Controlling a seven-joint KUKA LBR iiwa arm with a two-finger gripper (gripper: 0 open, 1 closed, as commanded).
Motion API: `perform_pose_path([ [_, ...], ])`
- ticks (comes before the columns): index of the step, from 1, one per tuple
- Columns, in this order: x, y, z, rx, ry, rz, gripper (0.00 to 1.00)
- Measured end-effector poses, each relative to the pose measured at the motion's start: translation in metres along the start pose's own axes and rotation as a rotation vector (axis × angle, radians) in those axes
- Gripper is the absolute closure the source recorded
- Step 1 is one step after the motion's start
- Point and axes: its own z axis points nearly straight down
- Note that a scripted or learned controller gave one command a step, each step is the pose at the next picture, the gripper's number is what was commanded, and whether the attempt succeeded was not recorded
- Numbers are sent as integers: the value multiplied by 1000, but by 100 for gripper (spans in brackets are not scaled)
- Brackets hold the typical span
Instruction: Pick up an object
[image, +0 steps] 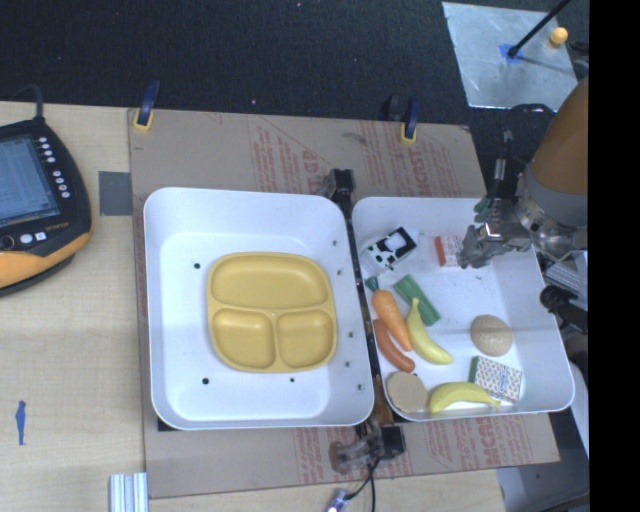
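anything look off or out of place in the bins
Nothing stands out. The yellow three-compartment plastic tray sits flat in the left white bin; the toy foods lie loose in the right white bin, nothing spilled.

Right bin (520, 300) holds toys — carrot (391, 314), two bananas (426, 336), potato (491, 335) — clustered toward six o'clock.

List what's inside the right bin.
Right bin: carrot, sausage, two bananas, green block, black-and-white item, small red piece, tan round object, patterned packet, round disc. The hand covers the bin's far-right corner.
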Motion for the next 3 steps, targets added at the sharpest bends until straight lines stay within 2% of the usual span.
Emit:
perform_pose_path([
  [1, 0, 0, 0, 0, -1, 0, 0],
  [2, -70, 69, 117, 3, 0, 2, 0],
  [3, -43, 81, 120, -2, -2, -1, 0],
])
